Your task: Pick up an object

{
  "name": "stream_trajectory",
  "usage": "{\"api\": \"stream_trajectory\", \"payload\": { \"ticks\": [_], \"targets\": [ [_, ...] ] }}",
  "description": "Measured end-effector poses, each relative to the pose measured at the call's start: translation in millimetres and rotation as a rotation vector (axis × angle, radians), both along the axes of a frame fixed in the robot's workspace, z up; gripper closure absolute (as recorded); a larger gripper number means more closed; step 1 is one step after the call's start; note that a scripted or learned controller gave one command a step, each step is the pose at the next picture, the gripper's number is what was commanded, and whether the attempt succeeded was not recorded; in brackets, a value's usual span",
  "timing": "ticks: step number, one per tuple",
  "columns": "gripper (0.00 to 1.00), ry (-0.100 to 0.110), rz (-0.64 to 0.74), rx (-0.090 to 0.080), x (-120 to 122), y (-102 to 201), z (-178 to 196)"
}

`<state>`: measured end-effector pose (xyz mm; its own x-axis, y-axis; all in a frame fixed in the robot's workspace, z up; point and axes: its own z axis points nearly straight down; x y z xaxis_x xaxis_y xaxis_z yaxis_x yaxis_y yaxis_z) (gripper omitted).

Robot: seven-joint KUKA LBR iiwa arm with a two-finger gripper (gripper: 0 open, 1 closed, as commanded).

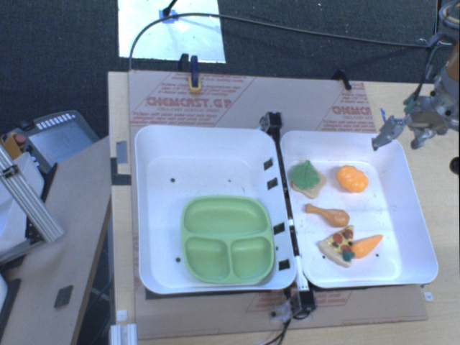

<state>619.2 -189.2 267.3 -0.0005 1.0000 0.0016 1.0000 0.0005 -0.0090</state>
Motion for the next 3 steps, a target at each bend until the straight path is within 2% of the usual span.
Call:
{"api": "stream_trajectory", "payload": {
  "ticks": [1, 2, 3],
  "targets": [
    [0.0, -0.011, 0.003, -0.002, 2, 1, 7],
    [0.0, -0.006, 0.001, -0.001, 6, -3, -54],
    [0.0, -0.008, 0.002, -0.002, 9, -1, -96]
  ]
}}
